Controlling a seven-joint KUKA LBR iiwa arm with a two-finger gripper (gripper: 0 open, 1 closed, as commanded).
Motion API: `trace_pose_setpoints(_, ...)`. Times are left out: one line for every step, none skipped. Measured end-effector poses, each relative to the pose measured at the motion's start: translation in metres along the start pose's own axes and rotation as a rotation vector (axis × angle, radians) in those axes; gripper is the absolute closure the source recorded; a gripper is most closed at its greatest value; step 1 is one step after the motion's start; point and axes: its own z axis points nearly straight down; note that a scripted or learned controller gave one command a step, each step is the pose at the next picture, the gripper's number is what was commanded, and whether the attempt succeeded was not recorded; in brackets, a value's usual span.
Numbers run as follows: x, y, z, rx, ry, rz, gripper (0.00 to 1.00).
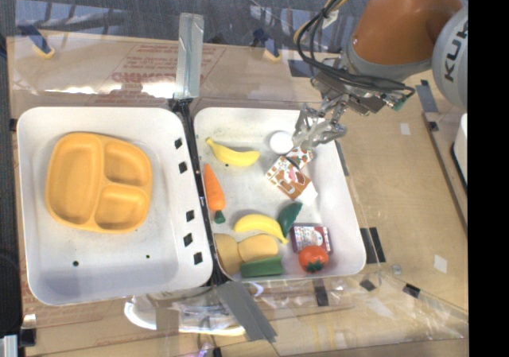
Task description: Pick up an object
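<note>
- The gripper hangs over the top right corner of the right bin, just above the toys there; the grey and orange arm comes in from the right.
- Its fingers look close together and nothing sits between them as far as I can see; they are small and shiny, so I cannot be fully sure.
- Right beside the fingers lies a small white round thing; just under them lies a red and white snack packet, tilted; either one could be the thing to pick up.
- All the other toys lie flat in the same bin; a yellow banana near the top; an orange carrot by the left wall; a dark green pepper in the middle; a second yellow fruit below it.
- Down at the bottom are a tan piece of bread, a green block, a red tomato and a small purple box.
- The left bin holds a yellow tray with three parts; both bins sit on the brown worktop.
- So nothing is picked up yet, I think; the gripper is only near; what is left is to go down, close on one toy and lift it.
</note>
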Motion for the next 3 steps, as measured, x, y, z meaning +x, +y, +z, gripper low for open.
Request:
trace_pose_setpoints(-0.026,0.002,-0.024,0.003,-0.003,-0.084,1.00)
trace_pose_setpoints(-0.027,0.001,-0.034,0.006,-0.005,-0.086,1.00)
trace_pose_setpoints(-0.046,0.008,-0.019,-0.001,-0.001,-0.220,1.00)
